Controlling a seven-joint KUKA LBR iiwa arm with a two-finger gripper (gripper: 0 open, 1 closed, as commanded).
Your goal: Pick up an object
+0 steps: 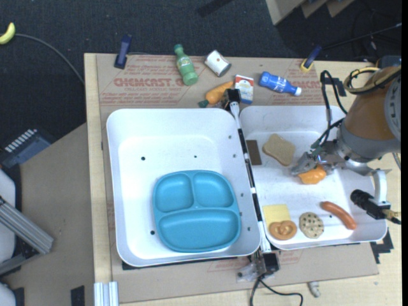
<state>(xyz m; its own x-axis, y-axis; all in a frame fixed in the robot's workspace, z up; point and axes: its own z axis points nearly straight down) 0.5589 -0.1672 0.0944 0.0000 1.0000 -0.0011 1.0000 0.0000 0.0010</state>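
Gripper (308,165) down over the orange piece (313,176) in the right bin (290,116).
The small, rounded orange piece lay just under the fingertips, touching them; finger spread and grasp could not be told.

Blue plate (196,210), orange piece (313,176)

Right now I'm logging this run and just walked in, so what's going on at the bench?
The grey arm reaches in from the right, its gripper low in the right bin, right at an orange piece beside the bread slice. I can't tell whether it has a grip. A sausage, cookie, pretzel and cheese slice lie nearer the front. The left bin holds a blue divided plate.
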